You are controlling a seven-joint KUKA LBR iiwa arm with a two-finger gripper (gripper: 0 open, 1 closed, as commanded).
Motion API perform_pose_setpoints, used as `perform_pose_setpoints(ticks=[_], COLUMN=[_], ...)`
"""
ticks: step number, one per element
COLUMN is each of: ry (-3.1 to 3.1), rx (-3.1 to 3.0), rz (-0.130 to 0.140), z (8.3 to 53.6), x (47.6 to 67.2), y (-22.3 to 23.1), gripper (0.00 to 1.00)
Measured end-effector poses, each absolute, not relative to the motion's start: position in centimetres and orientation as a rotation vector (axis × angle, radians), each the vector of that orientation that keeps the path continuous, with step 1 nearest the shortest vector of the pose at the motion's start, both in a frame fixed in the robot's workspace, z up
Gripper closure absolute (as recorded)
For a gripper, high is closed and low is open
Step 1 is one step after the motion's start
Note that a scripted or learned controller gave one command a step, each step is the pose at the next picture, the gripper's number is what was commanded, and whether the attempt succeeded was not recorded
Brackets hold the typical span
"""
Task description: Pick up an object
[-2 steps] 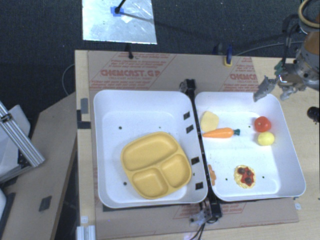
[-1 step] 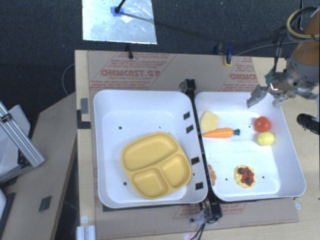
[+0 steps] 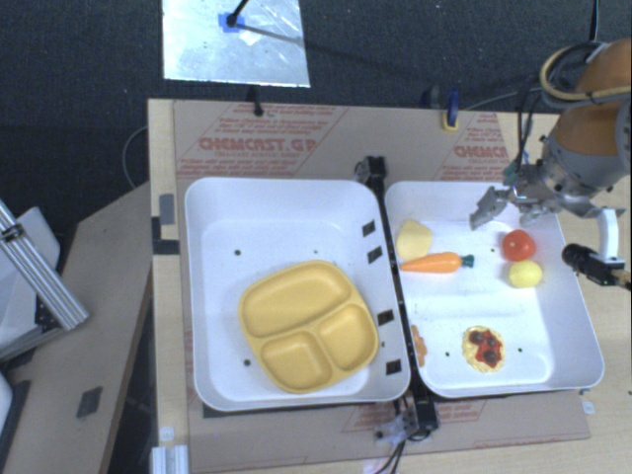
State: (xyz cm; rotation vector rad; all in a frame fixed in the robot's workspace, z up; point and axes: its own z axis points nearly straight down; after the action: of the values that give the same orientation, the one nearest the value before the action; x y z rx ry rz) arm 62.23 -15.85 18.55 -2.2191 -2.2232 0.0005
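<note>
Left bin (image 3: 212, 265) has a yellow divided tray (image 3: 308, 324) sitting in it, tilted a bit toward the bottom corner. Over in the right bin (image 3: 563, 368) there's a pale yellow chunk (image 3: 414, 237) right by the divider, with a toy carrot (image 3: 433, 262) just below it, touching or near enough. A little pizza-looking piece (image 3: 483, 348) sits lower down. Further right, a red tomato (image 3: 518, 244) and a yellow lemon (image 3: 525, 275) are close together. The gripper (image 3: 506, 206) hovers over the bin's top right, just above the tomato, fingers spread apart with nothing between them.
</note>
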Motion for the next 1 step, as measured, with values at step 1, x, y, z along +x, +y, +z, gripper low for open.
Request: perform_pose_setpoints(ticks=[1], ry=[-2.223], rx=[-2.217], rz=[0.002], z=[12.51], x=[62.08], y=[-15.13], gripper=[0.0])
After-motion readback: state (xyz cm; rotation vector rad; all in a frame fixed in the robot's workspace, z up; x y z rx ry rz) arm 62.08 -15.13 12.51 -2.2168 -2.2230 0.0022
